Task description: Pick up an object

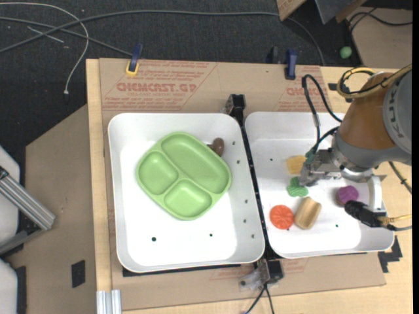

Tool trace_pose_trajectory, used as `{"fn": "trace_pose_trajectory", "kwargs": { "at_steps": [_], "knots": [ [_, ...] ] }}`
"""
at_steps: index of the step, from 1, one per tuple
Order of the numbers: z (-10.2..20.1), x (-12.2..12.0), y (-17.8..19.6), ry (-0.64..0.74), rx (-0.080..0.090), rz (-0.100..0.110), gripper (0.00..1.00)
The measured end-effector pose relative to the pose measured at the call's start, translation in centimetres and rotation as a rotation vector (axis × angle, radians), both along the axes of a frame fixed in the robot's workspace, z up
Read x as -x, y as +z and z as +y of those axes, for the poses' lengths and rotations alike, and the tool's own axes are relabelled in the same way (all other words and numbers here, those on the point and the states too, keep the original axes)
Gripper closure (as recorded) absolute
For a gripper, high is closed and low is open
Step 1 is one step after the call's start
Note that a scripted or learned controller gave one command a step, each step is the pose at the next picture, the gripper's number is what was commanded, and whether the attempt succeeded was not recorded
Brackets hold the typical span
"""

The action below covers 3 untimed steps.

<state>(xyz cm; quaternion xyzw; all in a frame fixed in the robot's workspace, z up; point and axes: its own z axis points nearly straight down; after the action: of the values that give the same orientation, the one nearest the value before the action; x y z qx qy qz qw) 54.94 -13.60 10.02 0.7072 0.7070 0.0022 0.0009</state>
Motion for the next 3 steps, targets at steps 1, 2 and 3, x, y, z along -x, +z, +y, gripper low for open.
{"fn": "trace_pose_trajectory", "kwargs": {
  "at_steps": [1, 2, 3],
  "knots": [
    [0.9, -0.3, 5.9, 0.002, 0.003, -0.002, 1.00],
    [0.1, -0.6, 12.1, 0.001, 0.004, -0.003, 1.00],
    [0.1, -0.7, 16.3, 0.002, 0.003, -0.002, 1.00]
  ]
}}
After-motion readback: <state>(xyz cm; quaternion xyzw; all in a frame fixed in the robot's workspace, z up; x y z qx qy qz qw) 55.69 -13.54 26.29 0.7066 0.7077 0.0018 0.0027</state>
